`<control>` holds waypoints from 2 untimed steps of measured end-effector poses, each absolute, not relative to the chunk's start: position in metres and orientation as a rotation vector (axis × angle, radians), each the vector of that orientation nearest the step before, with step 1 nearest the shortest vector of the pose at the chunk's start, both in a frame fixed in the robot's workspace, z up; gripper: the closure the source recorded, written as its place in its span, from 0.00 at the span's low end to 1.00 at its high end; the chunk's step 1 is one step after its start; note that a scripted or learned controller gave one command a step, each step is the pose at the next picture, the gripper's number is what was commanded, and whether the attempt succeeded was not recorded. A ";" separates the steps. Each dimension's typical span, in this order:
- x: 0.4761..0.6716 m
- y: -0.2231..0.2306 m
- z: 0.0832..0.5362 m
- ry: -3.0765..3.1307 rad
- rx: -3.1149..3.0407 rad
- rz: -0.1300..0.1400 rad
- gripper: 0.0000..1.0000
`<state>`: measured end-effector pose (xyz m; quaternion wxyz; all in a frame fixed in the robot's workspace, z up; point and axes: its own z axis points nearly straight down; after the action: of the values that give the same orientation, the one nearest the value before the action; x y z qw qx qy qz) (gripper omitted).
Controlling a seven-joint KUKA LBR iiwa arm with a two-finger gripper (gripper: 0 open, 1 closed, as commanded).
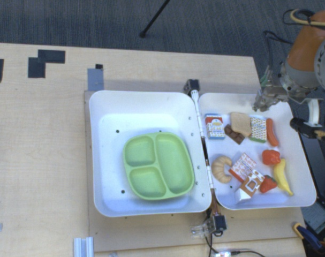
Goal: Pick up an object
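Gripper [263, 101] hangs at the far right corner of the right bin [307, 194], just above its rim; whether it is parted or closed I cannot tell, and nothing shows in it. No object has been lifted, so this looks like the approach step. Every candidate lies nearer the camera than the gripper: a slice of bread [240, 123] and a patterned packet [258, 128] sit closest, an orange carrot-like piece [271, 132] just beside them, a banana [282, 176] and croissant [222, 168] well apart. Next, I judge, it must centre over one piece and descend. Off to its left, the other bin holds a green divided plate [159, 166].
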<state>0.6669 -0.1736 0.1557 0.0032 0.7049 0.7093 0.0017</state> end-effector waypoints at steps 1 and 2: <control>0.667 -0.173 0.155 2.226 2.211 0.004 0.00; 0.601 -0.168 0.097 2.217 2.207 0.009 0.00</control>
<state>0.6011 -0.1677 0.0969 0.0066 0.7055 0.7087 0.0027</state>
